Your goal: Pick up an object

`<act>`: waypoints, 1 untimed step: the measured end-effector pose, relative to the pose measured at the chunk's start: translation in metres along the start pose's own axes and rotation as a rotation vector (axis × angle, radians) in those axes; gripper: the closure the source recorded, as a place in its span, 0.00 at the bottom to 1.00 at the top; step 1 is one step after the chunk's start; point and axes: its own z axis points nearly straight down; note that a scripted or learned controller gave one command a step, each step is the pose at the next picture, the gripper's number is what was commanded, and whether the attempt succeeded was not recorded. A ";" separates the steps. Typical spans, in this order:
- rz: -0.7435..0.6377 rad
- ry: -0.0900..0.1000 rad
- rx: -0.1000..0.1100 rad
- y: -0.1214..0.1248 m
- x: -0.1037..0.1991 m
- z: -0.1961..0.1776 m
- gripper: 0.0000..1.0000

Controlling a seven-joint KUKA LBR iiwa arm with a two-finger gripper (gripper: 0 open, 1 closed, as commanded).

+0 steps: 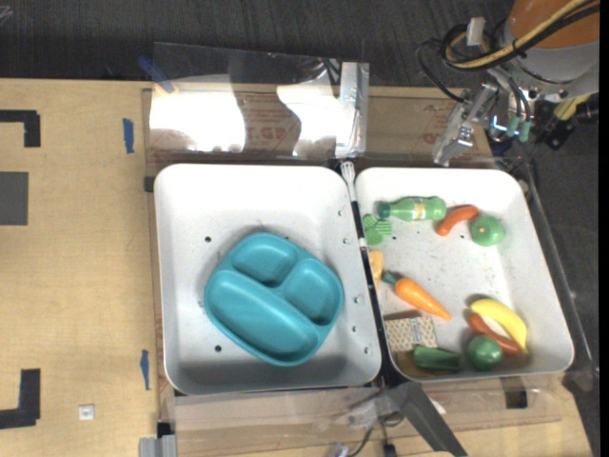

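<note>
The right bin holds several toy foods: a green bottle, an orange-red chili, a green lime, a carrot, a yellow banana, a green ball, a dark green cucumber and a patterned cracker. My gripper hangs above the back edge of the right bin, behind the bottle and chili and apart from all the items. Nothing hangs from it.
The left bin holds a teal divided plate. A clear plastic sheet and a metal bracket stand behind the bins. Cables trail from the arm at the upper right. A ridge separates the two bins.
</note>
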 end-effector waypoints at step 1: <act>-0.001 0.010 0.003 0.000 0.068 0.067 1.00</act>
